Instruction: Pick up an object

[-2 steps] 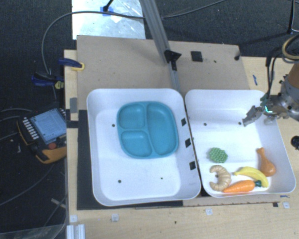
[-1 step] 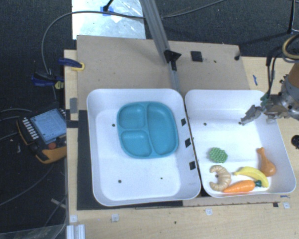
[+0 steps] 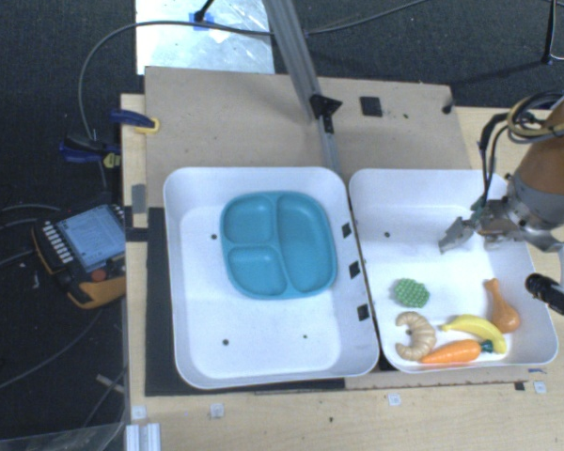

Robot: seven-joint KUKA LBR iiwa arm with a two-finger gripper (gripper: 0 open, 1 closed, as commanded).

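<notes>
So far nothing is picked up, as far as this view shows. The pincer [image 3: 462, 232] hangs over the bare upper part of the right bin [image 3: 395, 191], at the end of the grey arm [image 3: 545, 172] that comes in from the right. Whether it is open or closed I cannot tell; the tip is small and grey against the white, and no object sits at it.

The things to choose from all lie in the lower part of that same bin, well below the pincer: a green ball [image 3: 412, 293], a croissant [image 3: 415, 334] touching a carrot [image 3: 450, 352], a banana [image 3: 477, 329] just above the carrot, and a drumstick [image 3: 501, 306] near the right wall. The left bin [image 3: 193, 346] bears a blue plate [image 3: 279, 244] with three compartments.

By my judgement the whole task is left: choosing one item, moving down over it, closing on it and lifting. The green ball looks the nearest and stands apart from the others, so it seems the easiest target.
</notes>
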